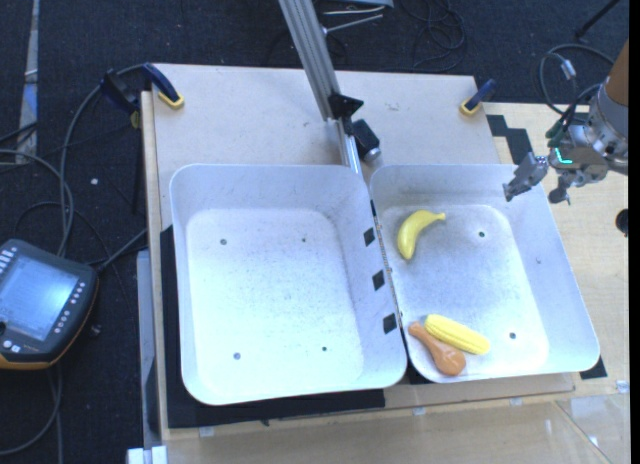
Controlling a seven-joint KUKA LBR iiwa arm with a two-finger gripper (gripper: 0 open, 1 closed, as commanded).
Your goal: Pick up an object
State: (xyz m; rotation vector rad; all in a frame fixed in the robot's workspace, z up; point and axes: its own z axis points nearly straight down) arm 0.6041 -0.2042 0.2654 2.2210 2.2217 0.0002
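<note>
The right bin [560,282] contains three objects. A yellow banana [416,232] lies in the upper-left part of the bin floor, curved, with its stem end pointing toward the upper right. Near the bin's lower edge, a yellow corn-shaped piece [460,335] lies at a slant, touching and partly overlapping an orange carrot-shaped piece [441,354] just below and to its left. The banana is well apart from these two pieces. The tool [541,178] is positioned above the upper-right corner of the right bin, at the end of the grey arm [608,132] that enters from the right. Two dark fingers [520,182] are visible with a gap between them, so the tool is spread apart, and nothing is held between the fingers. The tool is well apart from the banana and from the two pieces at the lower edge. The left bin [190,252] sits beside the right bin, the two rims meeting along a central seam marked with small black tabs [380,280]. Both bins rest on a light tan surface [260,112]. A metal rail [310,42] runs diagonally from the top of the view down to the seam between the bins. Yellow clamps [170,100] sit at the far corners of the surface. A handheld control pendant [40,302] with a screen lies on the dark floor [80,32] at the left, with black cables [60,172] around it.
</note>
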